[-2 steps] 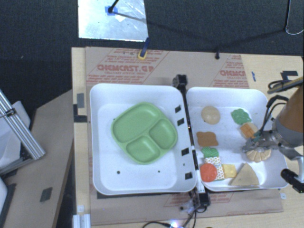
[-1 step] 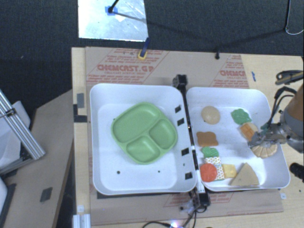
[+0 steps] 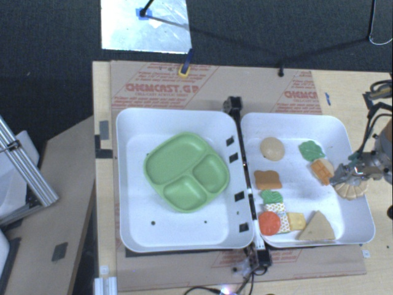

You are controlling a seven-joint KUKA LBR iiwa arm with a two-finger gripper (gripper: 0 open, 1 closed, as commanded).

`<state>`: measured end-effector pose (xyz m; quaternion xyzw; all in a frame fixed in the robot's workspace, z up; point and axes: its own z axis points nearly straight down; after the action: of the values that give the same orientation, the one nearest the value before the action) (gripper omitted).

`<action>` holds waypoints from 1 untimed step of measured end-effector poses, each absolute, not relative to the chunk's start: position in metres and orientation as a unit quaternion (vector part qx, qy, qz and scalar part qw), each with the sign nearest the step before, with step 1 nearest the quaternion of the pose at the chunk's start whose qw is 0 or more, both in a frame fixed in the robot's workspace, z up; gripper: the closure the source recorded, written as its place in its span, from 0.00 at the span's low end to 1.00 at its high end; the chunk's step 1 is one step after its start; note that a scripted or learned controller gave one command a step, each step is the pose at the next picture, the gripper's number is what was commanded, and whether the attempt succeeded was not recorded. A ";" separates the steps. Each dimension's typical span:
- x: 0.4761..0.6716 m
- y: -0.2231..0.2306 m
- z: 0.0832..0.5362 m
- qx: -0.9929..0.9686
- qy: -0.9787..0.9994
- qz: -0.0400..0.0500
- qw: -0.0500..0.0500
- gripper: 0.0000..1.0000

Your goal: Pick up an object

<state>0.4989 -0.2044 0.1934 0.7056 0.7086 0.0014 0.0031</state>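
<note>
At the right bin's (image 3: 288,123) right edge, the pincer (image 3: 345,176) sits over a round tan ridged food piece (image 3: 352,190), though whether its grip is closed or gaping I cannot tell.

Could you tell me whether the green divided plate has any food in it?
Empty. The green plate lies flat in the left bin, its three compartments bare; the food pieces are all in the right bin.
</note>
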 end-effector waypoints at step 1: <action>0.501 -0.205 0.227 0.705 0.709 0.001 0.003 1.00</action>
<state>0.5005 -0.2049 0.2266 0.7054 0.7088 0.0012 0.0028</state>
